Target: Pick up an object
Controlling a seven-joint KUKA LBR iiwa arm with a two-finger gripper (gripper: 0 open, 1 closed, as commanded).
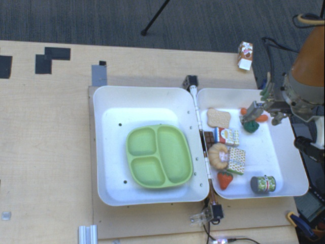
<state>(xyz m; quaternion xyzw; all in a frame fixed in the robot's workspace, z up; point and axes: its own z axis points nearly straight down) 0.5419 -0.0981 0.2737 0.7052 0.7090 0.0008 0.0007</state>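
Fingers (250,113) of the gripper (263,115) stood apart, one to the left and one to the right, and they held nothing. The gripper hung over the far part of the right bin (300,183). The grey arm (310,65) with its orange band came in from the right.

An orange and green toy (251,126) lay just under the left finger. The finger hid part of it, so I could not tell if they touched.

More toys lay in the right bin. A slice of bread (219,118) sat at the far left. Just nearer was a small carton (231,136), with a dark bar (207,137) beside it by the bin's left wall. Nearer still came a round bun (219,155), and a small box with dots (236,160) touched its right side. A red strawberry (225,179) lay at the near left. A green can (263,184) lay on its side at the near right, well apart from the gripper.

The left bin (101,136) held a green plate (160,156) with three parts, sitting in the middle.

A little red and white box (245,55) lay on the bench past the far side of the right bin.
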